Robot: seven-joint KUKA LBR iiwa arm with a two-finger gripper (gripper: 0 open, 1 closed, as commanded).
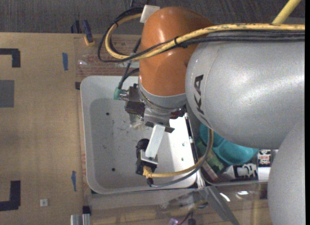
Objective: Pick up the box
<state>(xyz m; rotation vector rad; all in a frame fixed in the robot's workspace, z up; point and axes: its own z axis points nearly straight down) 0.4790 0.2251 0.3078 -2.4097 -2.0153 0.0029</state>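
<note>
The arm's orange wrist fills the middle of the camera view and hangs over the white bin [97, 137]. The dark body of my gripper [131, 104] peeks out from under the wrist, near the bin's upper part, and nothing shows in it. A small box [248, 170] with black, white and red print lies in the second bin at the lower right. It is partly hidden under the arm, well away from the gripper.
A teal object [227, 149] lies beside the box in the second bin [206, 173], mostly covered by the grey arm link. The bench is brown board with blue tape marks [65, 60] and black corner marks [12, 57] on the left.
</note>
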